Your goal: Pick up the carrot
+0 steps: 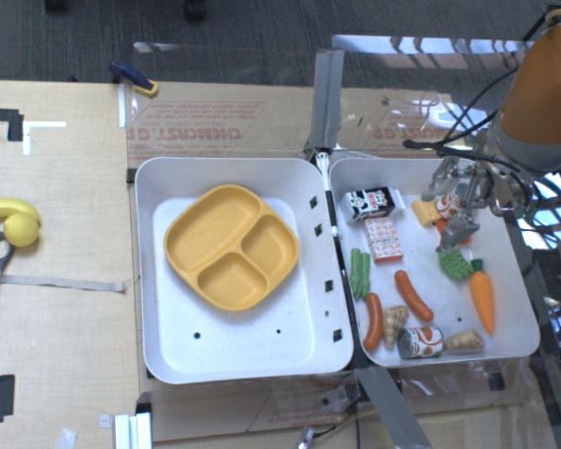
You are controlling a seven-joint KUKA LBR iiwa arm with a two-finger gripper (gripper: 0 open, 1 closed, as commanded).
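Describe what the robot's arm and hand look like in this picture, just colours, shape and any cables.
The arm enters from the right as a thick rounded body with a broad orange band, grey beneath it. Dark cables loop out around the wrist. The hand is a small metallic silver-grey assembly with narrow fingers, much slimmer than the arm. No markings are readable on either at this size.
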